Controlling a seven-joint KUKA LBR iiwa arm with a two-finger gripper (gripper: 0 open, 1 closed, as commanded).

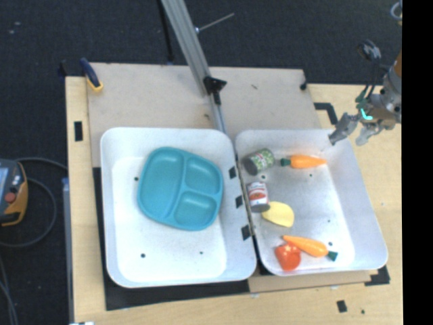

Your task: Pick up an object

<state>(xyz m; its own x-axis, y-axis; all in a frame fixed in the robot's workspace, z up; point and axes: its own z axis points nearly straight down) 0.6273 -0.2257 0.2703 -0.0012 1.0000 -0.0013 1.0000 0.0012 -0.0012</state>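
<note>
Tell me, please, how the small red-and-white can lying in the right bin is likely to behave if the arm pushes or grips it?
The small red-and-white can lies on its side, so a sideways push would probably roll it. Its rounded wall may slip between fingers unless gripped across the middle. It looks rigid and probably light, a toy by its size beside the yellow lemon-shaped piece.

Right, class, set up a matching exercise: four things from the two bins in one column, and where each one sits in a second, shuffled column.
Things:
1. blue tray
2. yellow piece
3. red pepper
4. small can

Places:
A. near front edge of right bin
B. by the divider, right bin
C. left bin
D. middle of right bin

Pairs: 1-C, 2-D, 3-A, 4-B
</note>
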